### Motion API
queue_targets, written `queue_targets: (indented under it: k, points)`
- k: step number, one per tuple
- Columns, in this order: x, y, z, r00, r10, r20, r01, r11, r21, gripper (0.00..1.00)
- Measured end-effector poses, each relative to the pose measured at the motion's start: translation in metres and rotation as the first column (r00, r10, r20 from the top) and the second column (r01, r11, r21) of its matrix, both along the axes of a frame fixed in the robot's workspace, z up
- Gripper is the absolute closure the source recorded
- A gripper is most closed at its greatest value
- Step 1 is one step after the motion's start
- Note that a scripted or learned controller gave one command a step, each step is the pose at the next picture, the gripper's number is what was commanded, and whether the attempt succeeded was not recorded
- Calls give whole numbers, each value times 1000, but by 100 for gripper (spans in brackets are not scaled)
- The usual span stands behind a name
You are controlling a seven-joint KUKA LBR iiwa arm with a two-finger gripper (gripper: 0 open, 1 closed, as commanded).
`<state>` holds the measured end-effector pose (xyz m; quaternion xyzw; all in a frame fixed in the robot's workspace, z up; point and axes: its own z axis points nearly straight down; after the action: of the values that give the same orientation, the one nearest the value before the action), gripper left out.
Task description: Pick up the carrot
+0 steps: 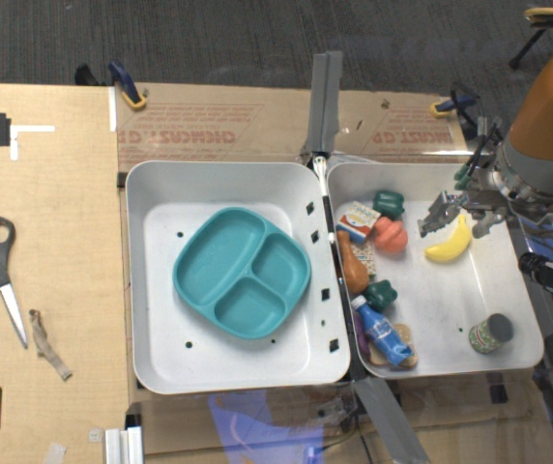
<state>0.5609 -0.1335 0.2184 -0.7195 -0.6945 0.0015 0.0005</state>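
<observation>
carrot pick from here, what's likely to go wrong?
1. The hand sits over the banana, well right of the carrot, so it may grab the wrong item.
2. The carrot lies against the bin's left wall, crowded by the green toy and blue bottle; fingers may hit the wall or neighbours.

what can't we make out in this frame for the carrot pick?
- Gripper: over the banana, too small and blurred to read.
- Carrot: camera view shows an orange piece by the bin divider; its ends are hidden by neighbouring toys.
- Can: label too small.
- Arm: cut off by the right edge.
</observation>
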Motion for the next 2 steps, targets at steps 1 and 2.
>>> queue_targets:
  k: [1,2]
  points:
    - [3,87,-19,1000,22,-1,-22,1000,1,0]
    - [23,2,-1,992,-125,1,125,992,-1,0]
